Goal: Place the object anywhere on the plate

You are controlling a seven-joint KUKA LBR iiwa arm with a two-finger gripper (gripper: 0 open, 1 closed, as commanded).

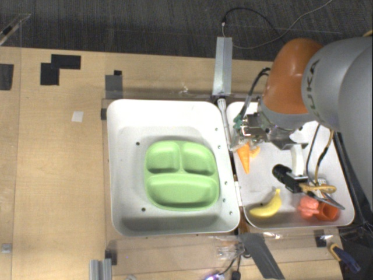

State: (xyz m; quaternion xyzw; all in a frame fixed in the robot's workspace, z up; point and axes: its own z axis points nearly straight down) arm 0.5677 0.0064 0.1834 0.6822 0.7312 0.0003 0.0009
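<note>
1. Carrot (245, 157) lies in right bin (344, 214), by its left wall, long axis near vertical, tip toward the bottom edge.
2. Tool (252, 134) sits on the carrot's top end; finger state can't tell.
3. Count: one green plate (182, 174) in left bin (122, 156), one banana (266, 206), two bins.
</note>
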